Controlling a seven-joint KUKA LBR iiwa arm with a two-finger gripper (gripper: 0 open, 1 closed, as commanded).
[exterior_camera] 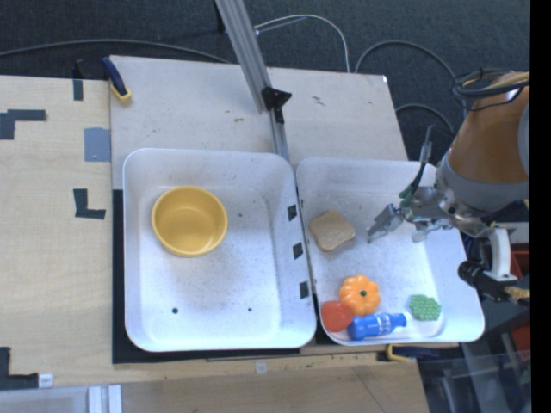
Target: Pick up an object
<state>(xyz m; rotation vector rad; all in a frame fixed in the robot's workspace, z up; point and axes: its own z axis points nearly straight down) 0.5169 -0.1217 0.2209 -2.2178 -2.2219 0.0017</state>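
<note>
Across the desk (198,101) two shallow white bins sit side by side. Left bin (146,256): one yellow bowl (189,220), upright, in its upper-left part, well apart from everything else. Right bin (344,179): five small items. Arm (486,144) enters from the right edge, grey body with orange band, wrist over the right bin's right-hand side.

Gripper (381,224) hangs above the middle of the right bin, pointing left and down. Fingers look parted with nothing between them, though they are small and dark at this angle, so that reading is tentative.

Items, largest to smallest as they appear:
- tan bread-like piece (331,231), lying flat near the bin's left wall, just left of the fingers; a gap of bare bin floor shows between.
- orange pumpkin (360,293), near the front wall, below the gripper.
- blue bottle (376,324), on its side along the front wall, touching or nearly touching the pumpkin.
- red round piece (336,317), front-left corner, against the bottle's end.
- green knobbly piece (423,306), front-right, apart from the rest.

Progress, as judged: nothing lifted yet; every item rests on the bin floor. Approach appears under way, with the bread-like piece the nearest candidate. Descent, closing and lift all remain.
</note>
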